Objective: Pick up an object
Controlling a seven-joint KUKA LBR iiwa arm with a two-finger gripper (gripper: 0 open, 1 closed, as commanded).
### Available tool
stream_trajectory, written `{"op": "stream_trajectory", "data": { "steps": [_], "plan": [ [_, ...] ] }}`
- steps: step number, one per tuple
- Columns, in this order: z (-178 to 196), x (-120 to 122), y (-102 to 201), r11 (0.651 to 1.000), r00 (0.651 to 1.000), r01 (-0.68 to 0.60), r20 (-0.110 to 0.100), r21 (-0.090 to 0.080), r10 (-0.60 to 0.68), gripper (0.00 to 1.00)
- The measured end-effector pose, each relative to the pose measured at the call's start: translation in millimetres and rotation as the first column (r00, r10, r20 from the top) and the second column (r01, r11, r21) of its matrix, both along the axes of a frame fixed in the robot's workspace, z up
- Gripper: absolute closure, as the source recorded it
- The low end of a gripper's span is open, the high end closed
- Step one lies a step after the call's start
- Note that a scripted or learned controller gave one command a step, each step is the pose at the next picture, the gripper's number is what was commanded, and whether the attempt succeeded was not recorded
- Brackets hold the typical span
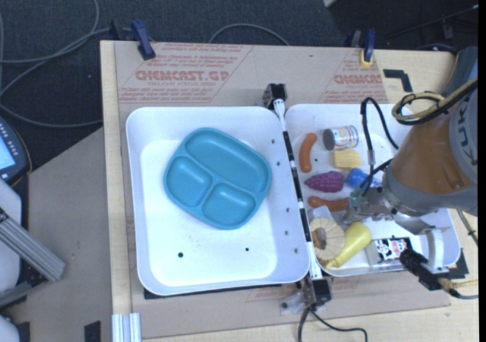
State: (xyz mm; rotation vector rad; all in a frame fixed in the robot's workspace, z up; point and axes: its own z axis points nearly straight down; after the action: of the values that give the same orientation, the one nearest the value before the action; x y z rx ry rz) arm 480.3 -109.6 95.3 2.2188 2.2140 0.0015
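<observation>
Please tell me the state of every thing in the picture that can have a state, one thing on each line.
blue divided plate: lying tilted in the left bin, its compartments bare.
silver can: lying on its side in the right bin.
yellow pear: lying in the right bin's near corner.
gripper: low over the right bin.

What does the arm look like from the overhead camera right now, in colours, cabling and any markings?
The arm comes in from the view's right: a broad orange-brown band above a rounded grey wrist section. A black cable loops along it, beside a yellowish loop near the top. Part of a dark letter marking shows on the grey body at the frame's edge. The gripper is small, dark and metallic, over the right bin.
</observation>
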Motion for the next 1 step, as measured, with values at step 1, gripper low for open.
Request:
{"op": "stream_trajectory", "data": {
  "steps": [1],
  "plan": [
    [131.9,1.0,19.6,1.0,1.0,-0.007,0.007,0.002,0.007,1.0]
  ]
}}
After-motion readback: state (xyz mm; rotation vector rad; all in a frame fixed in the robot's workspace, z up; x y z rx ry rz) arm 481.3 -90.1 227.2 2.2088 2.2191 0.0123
